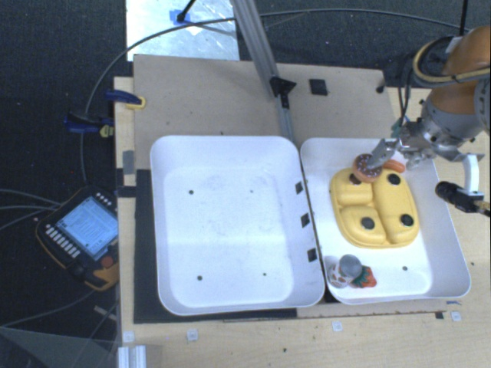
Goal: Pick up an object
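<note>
You see a small round brownish object, ring-like with a reddish patch, sitting at the upper left corner of a large yellow moulded toy in the right bin. The claw is directly above and just to the right of that small object, its tip meeting or overlapping it. You cannot tell how far apart the claw's jaws are, nor whether it has hold of anything.

Below the claw, the yellow toy spreads down the bin, marked with dark round spots. Farther below and to the claw's left, in the bin's near corner, lies a small cluster with a grey ball on red and green pieces. Well to the claw's left is the left bin.
</note>
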`<state>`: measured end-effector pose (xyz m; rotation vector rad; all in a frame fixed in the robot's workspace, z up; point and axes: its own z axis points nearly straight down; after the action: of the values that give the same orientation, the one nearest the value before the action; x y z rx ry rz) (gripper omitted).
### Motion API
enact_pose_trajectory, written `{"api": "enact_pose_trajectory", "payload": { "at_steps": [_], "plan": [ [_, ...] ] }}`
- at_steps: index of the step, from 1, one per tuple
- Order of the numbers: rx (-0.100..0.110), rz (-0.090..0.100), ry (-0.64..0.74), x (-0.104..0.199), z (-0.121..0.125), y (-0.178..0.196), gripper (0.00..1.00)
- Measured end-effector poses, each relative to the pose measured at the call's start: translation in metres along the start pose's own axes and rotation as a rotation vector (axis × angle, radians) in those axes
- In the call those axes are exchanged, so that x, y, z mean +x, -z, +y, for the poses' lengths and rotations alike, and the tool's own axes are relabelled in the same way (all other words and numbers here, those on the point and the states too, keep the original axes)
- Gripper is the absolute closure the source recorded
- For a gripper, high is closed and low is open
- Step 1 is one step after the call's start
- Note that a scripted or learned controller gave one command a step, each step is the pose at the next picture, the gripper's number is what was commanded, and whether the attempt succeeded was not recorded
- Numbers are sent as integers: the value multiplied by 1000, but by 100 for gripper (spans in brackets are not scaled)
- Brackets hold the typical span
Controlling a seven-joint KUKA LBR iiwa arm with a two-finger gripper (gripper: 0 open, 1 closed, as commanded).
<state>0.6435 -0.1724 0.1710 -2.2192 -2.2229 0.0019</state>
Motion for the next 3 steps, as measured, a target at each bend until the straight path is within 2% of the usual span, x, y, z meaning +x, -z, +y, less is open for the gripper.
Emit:
{"api": "enact_pose_trajectory", "payload": {
  "at_steps": [1,2,3],
  "plan": [
    [-7,-1,2,0,10,-38,0],
    [-9,-2,5,0,11,-28,100],
    [-10,-2,3,1,3,31,100]
  ]
}}
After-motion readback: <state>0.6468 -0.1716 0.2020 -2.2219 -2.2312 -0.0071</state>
